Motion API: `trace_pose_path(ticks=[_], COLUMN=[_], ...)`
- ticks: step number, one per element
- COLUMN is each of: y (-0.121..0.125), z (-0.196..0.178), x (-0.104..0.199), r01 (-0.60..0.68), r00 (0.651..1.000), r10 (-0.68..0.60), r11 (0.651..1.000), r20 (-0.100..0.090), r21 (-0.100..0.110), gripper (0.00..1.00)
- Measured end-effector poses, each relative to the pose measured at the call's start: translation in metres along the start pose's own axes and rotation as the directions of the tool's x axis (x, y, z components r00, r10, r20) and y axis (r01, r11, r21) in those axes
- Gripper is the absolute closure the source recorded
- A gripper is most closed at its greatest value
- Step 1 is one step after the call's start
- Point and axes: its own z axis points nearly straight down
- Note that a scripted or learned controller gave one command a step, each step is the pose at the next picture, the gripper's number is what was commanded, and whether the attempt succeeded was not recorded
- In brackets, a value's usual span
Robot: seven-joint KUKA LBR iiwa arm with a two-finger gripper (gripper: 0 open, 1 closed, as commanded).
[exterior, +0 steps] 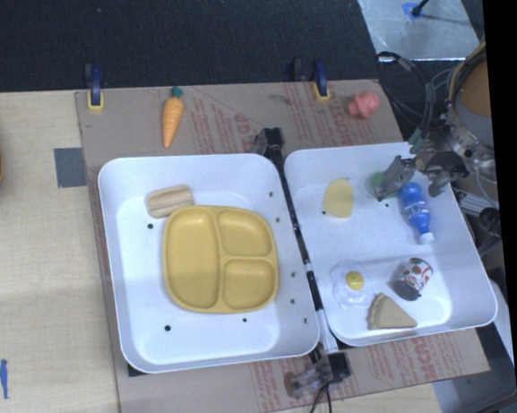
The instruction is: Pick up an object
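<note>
Fixed overhead camera, looking down at a slant.
Taking in both white bins side by side, bench edges showing, arm entering from right.

Left bin has a yellow divided tray with a tan block just above its corner. Right bin holds a pale yellow piece, a blue bottle, a fried egg, a small can and a tan wedge. The claw hangs over the right bin's top, right next to the bottle. A carrot and a pink thing sit out on the surface.
</note>
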Motion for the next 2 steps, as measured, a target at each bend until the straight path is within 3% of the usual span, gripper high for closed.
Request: trace_pose_path(ticks=[1, 2], y=[-0.041, -0.084], z=[0.097, 0.182], x=[-0.072, -0.072], r01=[-0.007, -0.002], r00=[1.0, 1.0], r10=[0.007, 0.002], r11=[1.0, 1.0], r20=[0.0, -0.004], r21=[0.009, 0.008], gripper=[0.0, 0.0])
